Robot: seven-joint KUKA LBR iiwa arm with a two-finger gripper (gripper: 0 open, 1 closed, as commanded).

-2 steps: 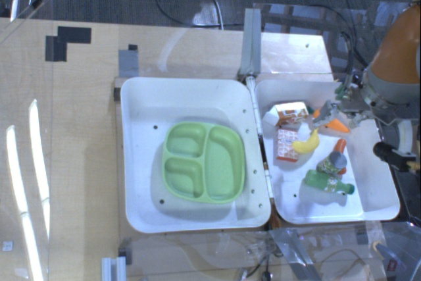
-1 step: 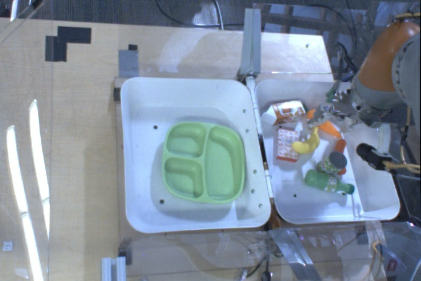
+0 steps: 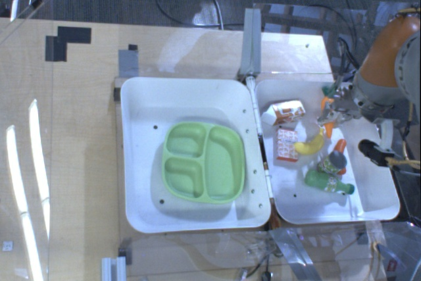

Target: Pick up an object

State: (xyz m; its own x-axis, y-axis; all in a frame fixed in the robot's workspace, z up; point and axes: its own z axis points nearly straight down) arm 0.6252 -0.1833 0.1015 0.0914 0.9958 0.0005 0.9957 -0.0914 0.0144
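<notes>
- Tabletop [image 3: 79, 141]: light wood, carrying two shallow white bins side by side.
- Left bin [image 3: 141, 108]: holds one pale green divided tray [image 3: 204, 162], lying flat near the bin's middle (three compartments can be made out).
- Right bin [image 3: 375, 204]: holds a cluster of small items in its centre and right half.
- White carton with red label [image 3: 284, 112]: lying on its side near the bin's upper left.
- Red and white packet [image 3: 287, 144]: flat, just below the carton.
- Yellow banana [image 3: 309, 145]: touching the packet's right edge, curving up toward the hand.
- Green bottle [image 3: 327, 182]: lying on its side, lowest of the cluster.
- Small orange-topped item [image 3: 337, 156]: just above the bottle; its kind is too small to tell.
- Arm [image 3: 388, 66]: grey with an orange band, reaching in from the right over the right bin.
- Hand [image 3: 331, 112]: low over the bin's right half, just above the banana's upper tip; whether its grip is spread or closed cannot be told, and nothing is seen held in it.
</notes>
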